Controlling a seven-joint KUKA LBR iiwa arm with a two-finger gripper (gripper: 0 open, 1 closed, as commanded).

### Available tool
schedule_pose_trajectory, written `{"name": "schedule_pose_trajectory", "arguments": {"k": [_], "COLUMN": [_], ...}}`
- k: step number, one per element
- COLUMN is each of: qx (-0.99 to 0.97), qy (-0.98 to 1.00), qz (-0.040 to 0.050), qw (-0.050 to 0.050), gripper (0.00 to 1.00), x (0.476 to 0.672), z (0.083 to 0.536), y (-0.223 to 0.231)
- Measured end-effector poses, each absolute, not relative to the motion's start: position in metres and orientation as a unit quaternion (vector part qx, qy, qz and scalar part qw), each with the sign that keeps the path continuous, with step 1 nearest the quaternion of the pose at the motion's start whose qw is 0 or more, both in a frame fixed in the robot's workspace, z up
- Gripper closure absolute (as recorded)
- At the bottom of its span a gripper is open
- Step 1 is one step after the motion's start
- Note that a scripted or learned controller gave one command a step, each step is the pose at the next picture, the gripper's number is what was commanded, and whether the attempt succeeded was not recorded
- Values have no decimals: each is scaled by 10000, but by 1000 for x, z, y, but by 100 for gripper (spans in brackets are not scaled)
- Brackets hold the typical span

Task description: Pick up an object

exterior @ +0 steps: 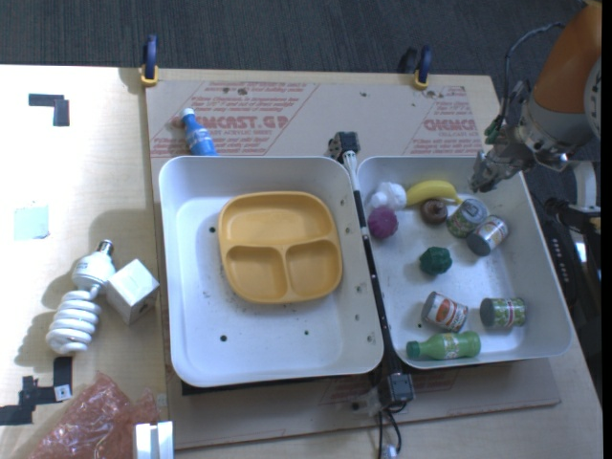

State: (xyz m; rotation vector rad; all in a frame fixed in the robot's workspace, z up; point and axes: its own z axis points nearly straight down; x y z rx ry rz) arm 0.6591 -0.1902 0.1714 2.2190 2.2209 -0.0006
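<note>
Camera view, landmark: the right bin [547,285], the white tray that holds the loose objects; every place below is given relative to it.

Arm: the grey arm with its orange band enters above the right bin's far right corner.

Gripper [485,178]: it hangs over the right bin's far rim, near that corner; the tip is dark and small here, so whether it is spread or pressed together cannot be told, and nothing can be seen held in it.

Nearest candidate: a green-labelled can [466,217] lies just inside the right bin's far rim, touching or nearly touching a silver can [489,234] beside it.

Other contents, far part of the right bin: a banana [431,191], a brown round object [435,210], a white lump [387,197] and a magenta ball [382,223] toward its left wall.

Other contents, middle and near part of the right bin: a dark green object [436,260], a red-labelled can [445,312], a green can [503,313] and a green bottle [444,347] along its near rim.

Left of the right bin: a second bin [182,256] bearing a yellow divided plate [280,245].

Handling, judged: the green-labelled can looks rigid, light and smooth, and liable to roll on its side.

Hold, judged: across the curved body at mid-length, entering from the side away from the silver can, since that neighbour crowds one flank.

Risk, judged: a finger may nudge the silver can or push both along the floor.
</note>
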Motion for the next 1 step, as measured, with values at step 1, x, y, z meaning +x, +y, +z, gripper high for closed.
{"name": "schedule_pose_trajectory", "arguments": {"k": [1], "qx": [7064], "qy": [7079], "qz": [3], "qw": [4], "gripper": [0], "x": [650], "z": [93], "y": [-155]}}
